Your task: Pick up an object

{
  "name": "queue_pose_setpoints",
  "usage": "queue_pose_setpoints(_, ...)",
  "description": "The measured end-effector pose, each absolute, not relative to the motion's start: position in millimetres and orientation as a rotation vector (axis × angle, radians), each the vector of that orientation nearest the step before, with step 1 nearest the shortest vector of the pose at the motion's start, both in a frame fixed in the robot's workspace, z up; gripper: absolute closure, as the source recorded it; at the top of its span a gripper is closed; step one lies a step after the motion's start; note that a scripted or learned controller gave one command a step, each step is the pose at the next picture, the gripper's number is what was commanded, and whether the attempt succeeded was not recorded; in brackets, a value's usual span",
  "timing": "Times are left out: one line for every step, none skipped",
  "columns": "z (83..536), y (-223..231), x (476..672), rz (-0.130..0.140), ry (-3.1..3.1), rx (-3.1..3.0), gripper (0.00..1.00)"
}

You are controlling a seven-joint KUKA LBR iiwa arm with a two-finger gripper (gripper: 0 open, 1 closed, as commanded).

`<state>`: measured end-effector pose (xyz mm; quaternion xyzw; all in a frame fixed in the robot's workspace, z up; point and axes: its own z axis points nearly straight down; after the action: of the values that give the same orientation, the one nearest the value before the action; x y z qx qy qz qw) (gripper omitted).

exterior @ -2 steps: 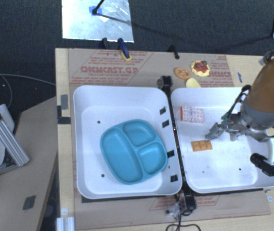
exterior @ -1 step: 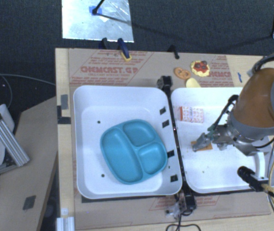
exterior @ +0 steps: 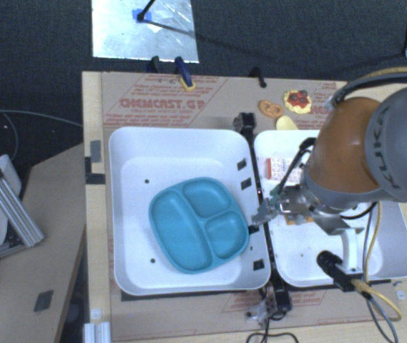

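The grey arm with its orange band (exterior: 346, 148) hangs over the right bin (exterior: 396, 252). Its gripper (exterior: 282, 207) points down at that bin's left side, close to the divider between the bins, and the wrist hides most of it. A small red and white box (exterior: 275, 167) lies in the right bin just behind the gripper. A bit of something orange and white (exterior: 297, 219) peeks out under the wrist. A blue divided plate (exterior: 198, 224) lies in the left bin (exterior: 139, 163).
Small toy foods lie on the cardboard behind the right bin: a cookie (exterior: 268, 108), a red-topped tart (exterior: 297, 100) and a yellow piece (exterior: 286, 123). A black cable fitting (exterior: 334, 269) hangs over the right bin's front. A metal frame (exterior: 3, 206) stands at left.
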<state>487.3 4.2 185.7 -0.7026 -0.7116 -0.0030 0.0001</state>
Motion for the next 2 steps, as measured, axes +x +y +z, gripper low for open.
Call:
queue_pose_setpoints(195.4,-1.8,488.6,-0.008,-2.229,-2.221,1.00)
queue_pose_setpoints(287.8,84.5,487.8,-0.018,-2.240,-2.209,1.00)
